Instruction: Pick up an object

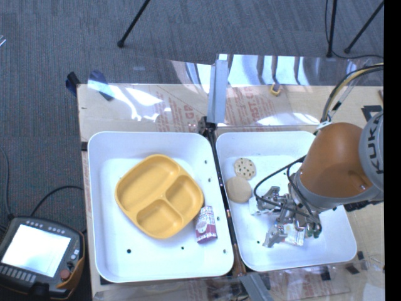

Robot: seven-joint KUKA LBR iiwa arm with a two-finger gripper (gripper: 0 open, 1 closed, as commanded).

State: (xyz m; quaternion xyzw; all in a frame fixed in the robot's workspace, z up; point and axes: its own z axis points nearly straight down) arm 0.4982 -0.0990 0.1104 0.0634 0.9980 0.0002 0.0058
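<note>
I see the gripper [277, 221] low in the right bin [341, 246]; finger state unclear. Cookie [245, 167] and bun [239, 189] sit up-left of it.

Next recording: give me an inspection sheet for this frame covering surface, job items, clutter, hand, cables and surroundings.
Surface: wooden bench bearing a left white bin and a right white bin.
Job items: yellow three-compartment plastic tray and small red-and-white packet in the left bin; round chocolate-chip cookie and tan rounded bun-like object in the right bin.
Clutter: small yellow item on the bench behind the right bin.
Hand: metal hand low over the right bin, apart from cookie and bun; finger state unclear.
Cables: cable bundle along the arm; black cable on the floor.
Surroundings: grey carpet, tripod legs, pendant with screen.
</note>
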